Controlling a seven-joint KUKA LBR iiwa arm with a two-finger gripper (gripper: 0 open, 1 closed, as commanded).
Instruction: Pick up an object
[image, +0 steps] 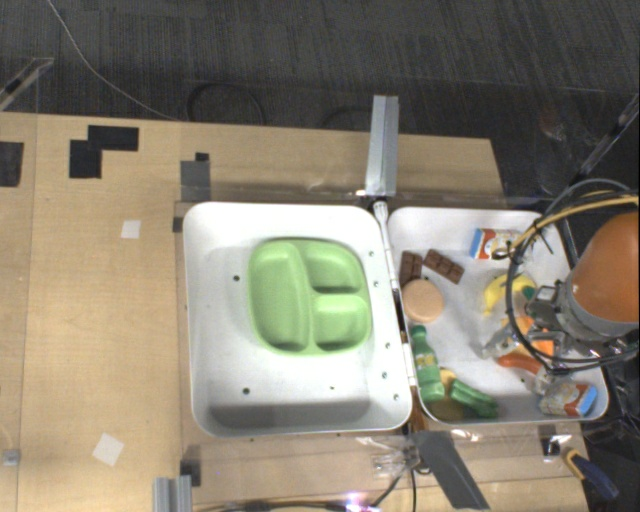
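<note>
since there is one slanted overhead view, we list from it alone.

camera view. item: the arm (610, 275), entering from the right, wrist low over the right bin (455, 225). item: the gripper (528, 340), buried under cables and the wrist housing; we cannot tell whether it is released or clenched, nor whether anything sits in it.

item, candidate objects, all in the right bin: an orange piece (530, 358) just beside or under the gripper, the nearest thing, partly covered; a yellow banana-like piece (496, 292) just up and left of it; a green bottle (426, 362) further left, its long axis running up-down along the bin's left wall; a round tan disc (423, 299) above it; brown chocolate pieces (432, 266) further up; a small packet (489, 243) near the top; a blue-edged item (575, 400) at the lower right corner, half cut off by the arm.

item: the left bin (215, 330) holds a green divided tray (306, 294), well apart from the gripper.

we judge the move turns on what lies directly beneath the wrist, which is hard to make out.
</note>
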